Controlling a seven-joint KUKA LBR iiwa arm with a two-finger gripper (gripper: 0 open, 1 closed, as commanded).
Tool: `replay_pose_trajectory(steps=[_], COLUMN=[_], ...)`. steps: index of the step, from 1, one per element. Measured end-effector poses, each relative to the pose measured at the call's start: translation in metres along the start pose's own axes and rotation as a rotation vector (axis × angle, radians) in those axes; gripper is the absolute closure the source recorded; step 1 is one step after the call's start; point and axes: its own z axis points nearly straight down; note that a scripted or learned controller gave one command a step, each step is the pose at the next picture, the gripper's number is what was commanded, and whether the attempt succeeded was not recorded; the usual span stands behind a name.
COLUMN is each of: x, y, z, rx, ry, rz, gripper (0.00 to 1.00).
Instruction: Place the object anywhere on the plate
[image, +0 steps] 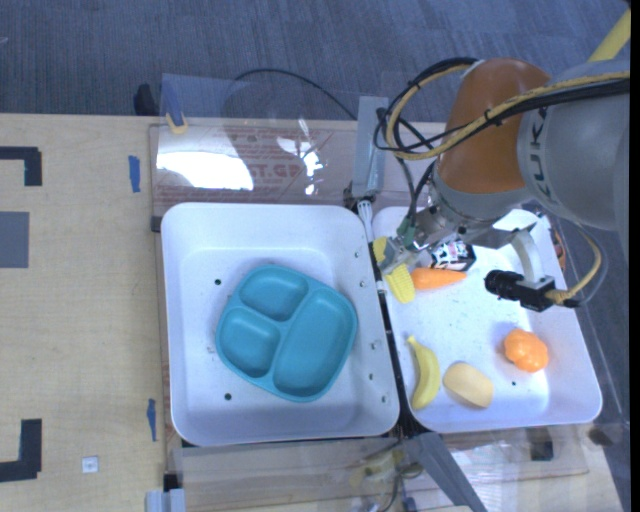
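Observation:
A blue divided plate (287, 332) lies in the left bin (190, 240). In the right bin (570, 395), my gripper (412, 246) hangs low over the far left corner. Right beneath it lie a small yellow piece (400, 284) and an orange carrot (438, 279). The wrist hides how the jaws stand and whether they touch either item. The plate holds nothing.
Further forward in the right bin are a banana (426, 372), a pale yellow potato-like piece (468, 385) and an orange fruit (525, 350). A black fitting (518, 287) on the arm juts out over the bin's middle. The ridge between the bins (385, 330) runs between gripper and plate.

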Motion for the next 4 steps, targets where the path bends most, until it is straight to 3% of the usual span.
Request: replay_pose_trajectory(steps=[1, 2, 3, 4], x=[0.083, 0.108, 0.116, 0.118], y=[0.019, 0.071, 0.092, 0.087], z=[0.002, 0.056, 0.086, 0.095], rx=[0.001, 0.006, -0.019, -0.003], ry=[0.010, 0.009, 0.007, 0.007], rz=[0.127, 0.173, 0.495, 0.495], gripper=[1.00, 1.00, 1.00, 0.00])
